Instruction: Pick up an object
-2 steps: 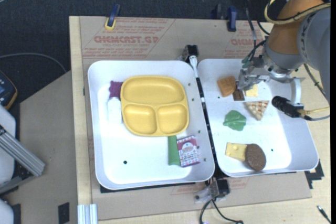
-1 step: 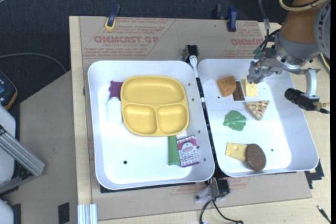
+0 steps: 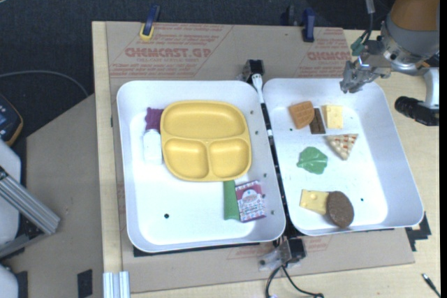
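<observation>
From where I stand, the grey arm with its orange band reaches in from the right, and its gripper [image 3: 351, 82] hangs over the far right corner of the right-hand shallow white bin [image 3: 401, 157]. Whether the fingers are wide or narrow I cannot tell; they are too small and dark against the rim. Nothing appears to be held between them.

The candidates lie in that bin: a brown toast-like square [image 3: 302, 114] touching a dark chocolate-coloured bar [image 3: 317, 121], a pale yellow block [image 3: 334, 116] just beside it, a pizza-slice wedge [image 3: 343, 144], a green leaf-shaped piece [image 3: 312, 160], and near the front a yellow cheese wedge [image 3: 313, 201] touching a round brown cookie-like disc [image 3: 340, 209].

To my eye the approach is not yet settled on a target. The yellow block is nearest, but it sits tight against the dark bar, so the fingers risk pinching both. I would favour the pizza wedge or the green piece, each standing apart, with a straight descent centred on it.
</observation>
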You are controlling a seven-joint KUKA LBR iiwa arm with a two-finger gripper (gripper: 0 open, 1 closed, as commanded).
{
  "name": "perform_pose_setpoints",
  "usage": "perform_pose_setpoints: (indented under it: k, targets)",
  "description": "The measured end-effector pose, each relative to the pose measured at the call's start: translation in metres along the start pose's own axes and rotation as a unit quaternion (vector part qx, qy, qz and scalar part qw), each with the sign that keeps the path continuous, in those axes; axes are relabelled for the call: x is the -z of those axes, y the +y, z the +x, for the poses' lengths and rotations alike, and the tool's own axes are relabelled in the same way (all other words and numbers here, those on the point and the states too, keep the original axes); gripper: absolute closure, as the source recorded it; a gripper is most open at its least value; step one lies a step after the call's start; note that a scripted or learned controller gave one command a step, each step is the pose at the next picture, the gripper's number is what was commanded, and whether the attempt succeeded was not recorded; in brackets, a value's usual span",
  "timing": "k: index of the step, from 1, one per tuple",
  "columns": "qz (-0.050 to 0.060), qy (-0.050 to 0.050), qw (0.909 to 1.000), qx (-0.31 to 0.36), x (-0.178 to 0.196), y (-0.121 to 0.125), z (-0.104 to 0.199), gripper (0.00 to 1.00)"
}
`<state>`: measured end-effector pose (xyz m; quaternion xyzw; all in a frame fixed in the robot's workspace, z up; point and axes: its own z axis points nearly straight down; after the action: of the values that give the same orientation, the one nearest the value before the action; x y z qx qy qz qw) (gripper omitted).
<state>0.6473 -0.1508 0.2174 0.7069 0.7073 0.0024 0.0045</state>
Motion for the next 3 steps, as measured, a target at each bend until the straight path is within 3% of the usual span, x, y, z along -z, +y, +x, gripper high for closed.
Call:
perform_pose_setpoints:
  k: [1,3]
  targets:
    - [0.002,0.001,1.0,0.0,0.008,0.001,0.0,1.0]
    - [0.007,0.003,1.0,0.001,-0.007,-0.061,0.073,1.0]
